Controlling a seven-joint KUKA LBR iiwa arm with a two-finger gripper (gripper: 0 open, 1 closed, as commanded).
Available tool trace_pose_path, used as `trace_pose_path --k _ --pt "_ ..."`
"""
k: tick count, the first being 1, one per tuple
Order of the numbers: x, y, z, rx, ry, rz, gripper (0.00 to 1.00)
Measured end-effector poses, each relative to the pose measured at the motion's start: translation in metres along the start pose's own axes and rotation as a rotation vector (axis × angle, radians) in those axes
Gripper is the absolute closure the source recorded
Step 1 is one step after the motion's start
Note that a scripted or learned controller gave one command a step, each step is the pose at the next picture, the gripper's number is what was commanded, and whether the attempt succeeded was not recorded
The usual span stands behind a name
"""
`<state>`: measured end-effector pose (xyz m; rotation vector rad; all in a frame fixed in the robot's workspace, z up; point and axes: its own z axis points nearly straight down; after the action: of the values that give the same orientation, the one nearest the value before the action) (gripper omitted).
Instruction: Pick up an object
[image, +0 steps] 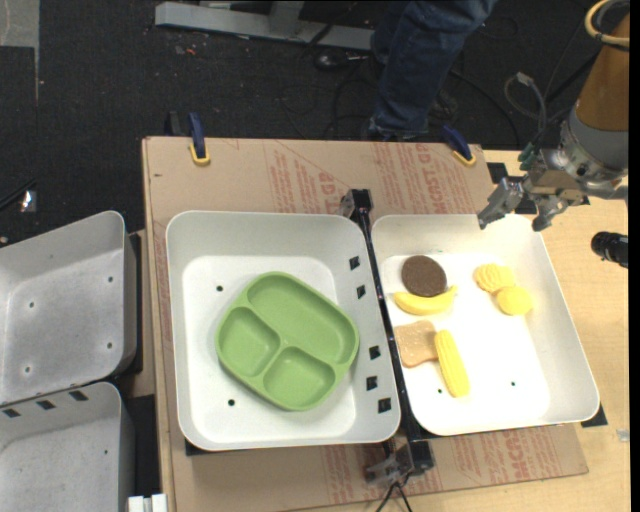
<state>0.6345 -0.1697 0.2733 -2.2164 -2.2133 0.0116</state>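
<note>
The right bin (560, 385) holds toy food. A brown round cookie (424, 274) lies near its left wall, with a yellow banana (424, 300) just below it. Under those rest a tan slice of bread (415, 344) and a yellow corn cob (452, 363). Two yellow pieces (503, 288) lie further right. My gripper (519, 211) hangs above the bin's far edge, open, with nothing between its fingers.
The left bin (190, 250) carries a green divided plate (288, 341). A black divider runs between the two bins. A person's legs (420, 60) stand beyond the bench. Grey trays (60, 300) sit off to the left.
</note>
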Motion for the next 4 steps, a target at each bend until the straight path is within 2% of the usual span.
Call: trace_pose_path --k 1,4 --pt "0.0 0.002 -0.007 -0.012 -0.002 -0.002 0.0" --pt "-0.003 -0.001 0.165 -0.006 -0.001 -0.001 0.0"
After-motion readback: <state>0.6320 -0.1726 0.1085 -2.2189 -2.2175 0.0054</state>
